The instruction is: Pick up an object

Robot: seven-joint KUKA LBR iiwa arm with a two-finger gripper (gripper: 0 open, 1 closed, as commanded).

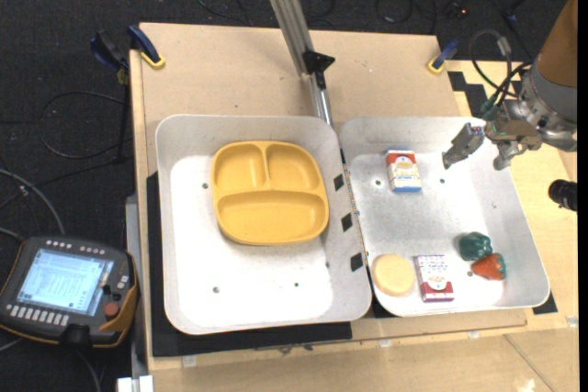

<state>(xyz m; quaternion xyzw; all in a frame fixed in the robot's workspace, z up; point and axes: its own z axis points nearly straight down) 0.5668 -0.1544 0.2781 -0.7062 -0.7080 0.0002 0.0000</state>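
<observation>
Black floor strewn with cables surrounds a tan wooden bench (230,73) bearing two shallow white bins side by side. At the right edge of the frame, the gripper (484,148) hangs over the upper right part of the right bin (441,207), its two fingers spread apart with nothing between them. Just to its left and slightly lower lies a small red, white and blue carton (403,171), near but not touching. Well below the gripper, in the bin's lower right corner, a dark green lump (475,244) sits against a red strawberry-like piece (491,266). Left of these lie a red and white box (434,277) and, just beside it, a pale yellow round disc (393,274). The left bin (184,271) holds a yellow divided tray (270,192). A slanted metal pole (287,0) rises from between the bins toward the top of the frame. A handheld control pad (66,287) with a lit screen lies at the lower left, off the bench.
</observation>
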